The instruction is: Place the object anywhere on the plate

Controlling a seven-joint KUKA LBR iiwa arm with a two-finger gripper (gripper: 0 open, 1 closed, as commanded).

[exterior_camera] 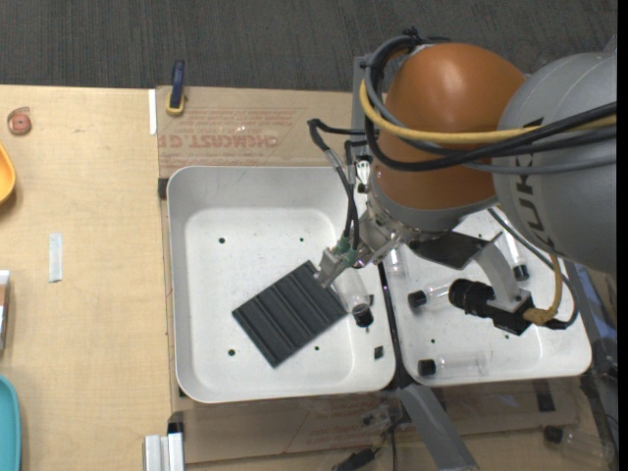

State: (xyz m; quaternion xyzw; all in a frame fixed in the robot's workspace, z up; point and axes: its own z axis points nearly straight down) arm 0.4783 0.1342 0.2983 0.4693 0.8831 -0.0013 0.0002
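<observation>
Camera view shows the end effector (339, 263) touching the dark ribbed rectangular plate (290, 314)'s far right corner; I cannot tell its state. Pressing could tilt the plate.

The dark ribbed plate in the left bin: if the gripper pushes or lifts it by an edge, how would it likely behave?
The dark ribbed plate lies flat with straight edges, so it is probably stiff rather than floppy. It looks thin and flat on the left bin's smooth white floor, so a push would likely slide or spin it, not tip it. The ridges may give some grip.
</observation>
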